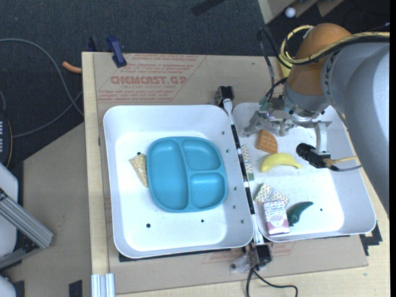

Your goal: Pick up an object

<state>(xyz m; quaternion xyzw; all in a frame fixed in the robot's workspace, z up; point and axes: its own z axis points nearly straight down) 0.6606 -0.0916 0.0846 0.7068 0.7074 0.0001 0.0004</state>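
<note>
Glossy blue plastic tray [185, 181], smooth white bins [124, 215], matt cardboard [148, 76]

**Bench, Bins and Bits Around Them**

The bench [154, 79] is brown board with red writing near its 12 o'clock edge. Two white bins sit on it side by side. The left bin [124, 228] is at 9 o'clock from the right bin [352, 215]. A blue clip [116, 50] sits at the bench's 11 o'clock corner. A thin cable [43, 48] loops on the dark floor [154, 11] at 10 o'clock.

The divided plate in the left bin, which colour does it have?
The divided plate is light blue, seen clearly in the camera view.
</note>
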